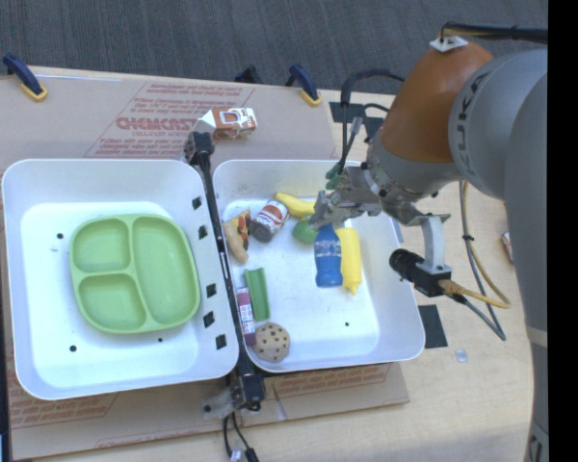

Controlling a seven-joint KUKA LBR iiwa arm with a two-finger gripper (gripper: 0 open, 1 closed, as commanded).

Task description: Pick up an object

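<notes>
Scene evenly and brightly lit from overhead; no single strong source is indicated. Soft, short shadows are cast under the arm [462, 114] and below the gripper [329, 208] onto the floor of the right bin [385, 330]. Mild glare is seen on the orange band [424, 94] above and behind the jaws. The white of the left bin [29, 287], well away from the jaws, is near overexposed, with detail washed out. Overall focus is soft; small objects beside the jaws are rendered slightly blurred. The carpet at the top is dark and grainy.
</notes>
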